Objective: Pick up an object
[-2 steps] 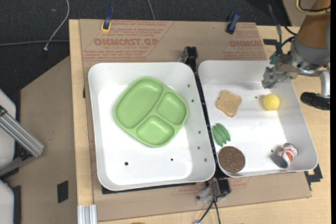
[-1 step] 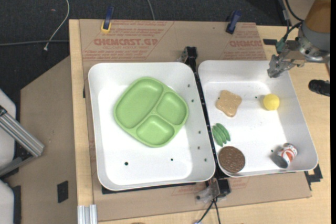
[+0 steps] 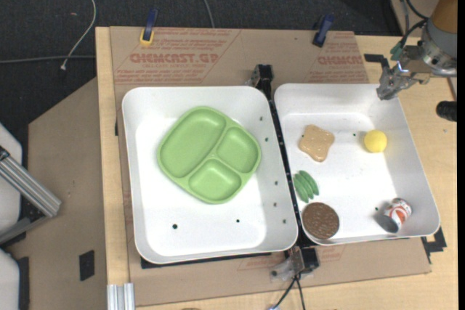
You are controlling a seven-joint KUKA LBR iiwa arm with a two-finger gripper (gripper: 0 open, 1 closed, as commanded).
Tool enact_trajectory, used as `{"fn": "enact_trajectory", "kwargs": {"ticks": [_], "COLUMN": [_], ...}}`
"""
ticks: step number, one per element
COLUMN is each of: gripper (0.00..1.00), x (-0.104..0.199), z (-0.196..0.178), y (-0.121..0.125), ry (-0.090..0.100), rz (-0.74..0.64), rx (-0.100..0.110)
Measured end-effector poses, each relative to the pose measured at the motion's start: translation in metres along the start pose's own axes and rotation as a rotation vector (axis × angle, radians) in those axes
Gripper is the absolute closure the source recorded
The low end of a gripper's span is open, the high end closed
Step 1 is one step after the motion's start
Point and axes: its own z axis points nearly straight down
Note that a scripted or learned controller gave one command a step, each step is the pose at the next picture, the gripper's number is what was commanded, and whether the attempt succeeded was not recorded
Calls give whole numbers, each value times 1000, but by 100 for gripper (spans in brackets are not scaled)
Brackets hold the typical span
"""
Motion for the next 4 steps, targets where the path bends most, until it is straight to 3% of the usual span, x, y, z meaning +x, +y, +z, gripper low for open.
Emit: {"fn": "enact_trajectory", "kwargs": {"ticks": [2, 4], "gripper": [100, 100], "x": [113, 207], "z": [11, -1], "y": [-2, -1], "ry": [4, 3], "rz": [-5, -4], "rx": [7, 2]}}
